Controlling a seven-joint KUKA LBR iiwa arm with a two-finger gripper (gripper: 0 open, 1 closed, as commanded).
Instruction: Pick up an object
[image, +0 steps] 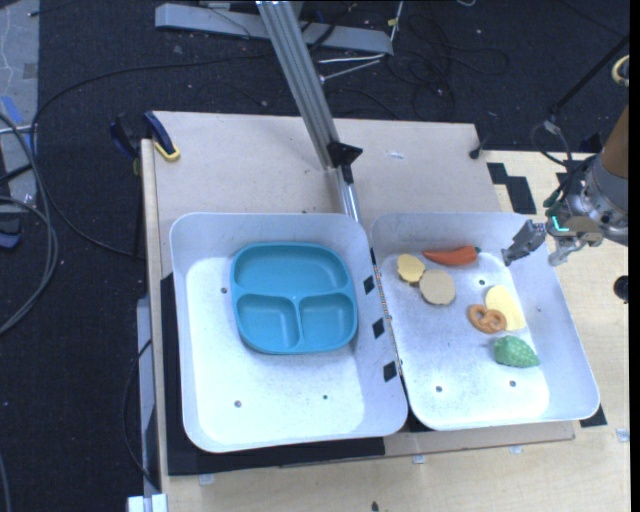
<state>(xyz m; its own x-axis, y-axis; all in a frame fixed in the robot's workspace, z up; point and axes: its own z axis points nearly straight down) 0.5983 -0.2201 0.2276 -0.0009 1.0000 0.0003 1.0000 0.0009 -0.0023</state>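
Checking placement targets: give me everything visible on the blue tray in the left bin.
The blue tray is a rounded-rectangle divided plate, plastic by its look, in light blue. Raised ridges split it into three compartments: one long one along the far side, two smaller ones nearer the camera. It lies flat and right side up on the floor of the left bin, toward the bin's far right part, slightly rotated. Nothing sits in its compartments. The gripper is apart from it, over the right bin's far edge.

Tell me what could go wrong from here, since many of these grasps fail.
1. The pretzel lies touching the yellow piece, so the tool may nudge or lift both.
2. The tool hangs at the right bin's far rim, so a straight descent could hit the wall.
3. The flat tan slice may slip away.
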